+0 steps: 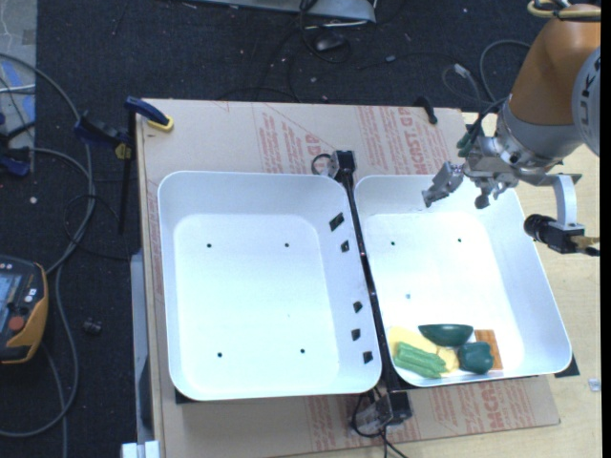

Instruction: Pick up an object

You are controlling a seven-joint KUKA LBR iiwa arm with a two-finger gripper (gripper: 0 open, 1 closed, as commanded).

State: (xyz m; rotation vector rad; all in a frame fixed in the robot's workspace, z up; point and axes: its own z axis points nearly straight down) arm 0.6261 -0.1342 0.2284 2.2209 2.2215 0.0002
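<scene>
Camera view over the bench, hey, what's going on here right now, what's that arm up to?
A grey and orange robot arm reaches in from the right, and its gripper hangs over the far edge of the right bin with nothing between its fingers. The things it could pick up lie bunched in that bin's near corner: a dark green bowl-shaped piece, a light green ridged piece, a small green lump, with yellow and orange bits under them. The left bin sits beside it.

blue clamp point(145, 114), cables point(57, 170), perhaps a handheld controller point(21, 308)
</scene>
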